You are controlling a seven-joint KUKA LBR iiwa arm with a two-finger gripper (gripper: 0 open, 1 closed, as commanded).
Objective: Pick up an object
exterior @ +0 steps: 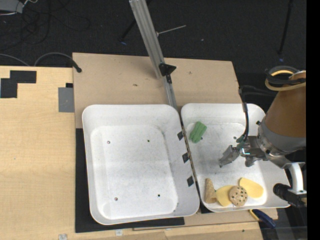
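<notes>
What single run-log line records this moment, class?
arm: over right bin | pincer: low, nothing seen held | green block: apart, upper left | food pieces: bottom edge | pick: not yet done

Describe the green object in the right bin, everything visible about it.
The green object is a small, blocky piece, matte and plastic-looking, with faint ridges along it. It lies flat and slanted on the floor of the right bin, in the upper left part near the divider between the bins. Nothing touches it; the gripper is apart from it, lower right.
</notes>
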